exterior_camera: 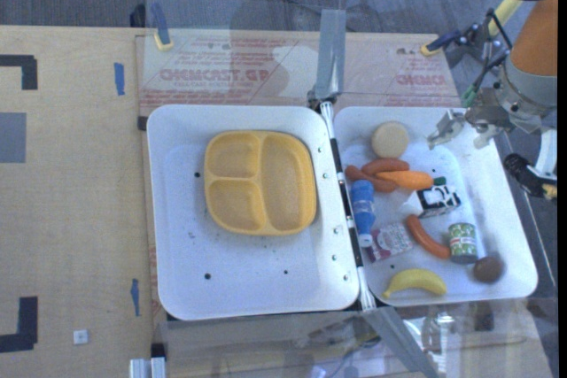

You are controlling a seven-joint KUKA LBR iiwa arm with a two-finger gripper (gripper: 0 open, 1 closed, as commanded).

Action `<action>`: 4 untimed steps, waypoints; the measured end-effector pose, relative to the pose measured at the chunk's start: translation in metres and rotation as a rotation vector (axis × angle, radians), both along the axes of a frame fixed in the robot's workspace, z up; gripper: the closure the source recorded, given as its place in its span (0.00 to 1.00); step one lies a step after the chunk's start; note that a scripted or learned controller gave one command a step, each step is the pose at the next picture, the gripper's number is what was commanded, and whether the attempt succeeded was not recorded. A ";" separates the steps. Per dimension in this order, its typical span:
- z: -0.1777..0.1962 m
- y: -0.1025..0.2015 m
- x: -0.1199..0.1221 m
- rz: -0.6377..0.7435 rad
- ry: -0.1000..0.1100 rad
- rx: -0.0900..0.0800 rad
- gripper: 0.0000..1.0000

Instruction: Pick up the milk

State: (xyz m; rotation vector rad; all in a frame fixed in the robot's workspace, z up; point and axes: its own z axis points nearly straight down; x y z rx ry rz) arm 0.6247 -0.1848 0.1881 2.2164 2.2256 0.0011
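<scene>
The milk is a small black-and-white carton lying near the middle of the right bin. My gripper hangs over that bin's far right corner, up and to the right of the carton and well apart from it. Its two fingers are spread open with nothing between them. An orange carrot lies just left of the milk, and a green can stands just in front of it.
The right bin also holds a round bun, a sausage, a blue bottle, a small packet, a banana and a brown lump. A yellow divided plate sits in the left bin.
</scene>
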 end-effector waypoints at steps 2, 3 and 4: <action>-0.100 0.016 -0.118 0.235 -0.007 -0.003 0.00; -0.088 0.012 -0.117 0.228 -0.015 -0.008 1.00; -0.089 0.012 -0.117 0.228 -0.015 -0.008 0.00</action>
